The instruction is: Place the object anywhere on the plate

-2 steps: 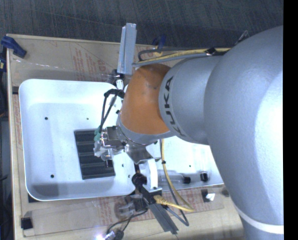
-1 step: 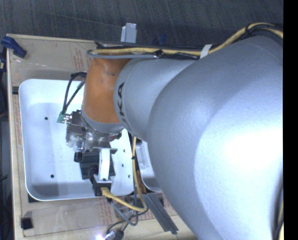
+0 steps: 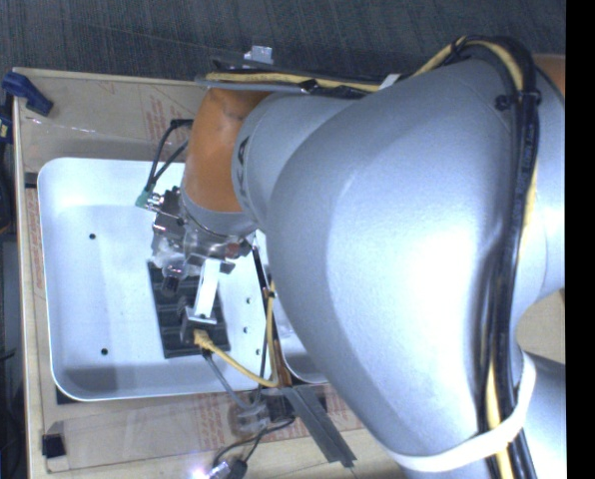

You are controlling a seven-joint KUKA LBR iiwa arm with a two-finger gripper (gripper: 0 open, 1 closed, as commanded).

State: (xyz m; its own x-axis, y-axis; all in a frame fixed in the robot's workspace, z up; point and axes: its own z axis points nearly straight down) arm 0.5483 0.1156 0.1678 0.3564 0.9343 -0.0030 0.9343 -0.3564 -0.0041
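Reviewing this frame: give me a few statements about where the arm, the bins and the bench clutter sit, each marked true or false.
1. The gripper hangs over the left bin. True.
2. The arm reaches in from the view's left. False: it comes in from the right.
3. The orange band is wrapped over by cables. False: it shows plainly above the wrist.
4. The arm covers most of the second bin. True: a bit of its rim peeks out below the arm.
5. A blue clip sits at the upper left corner of the bench. True.
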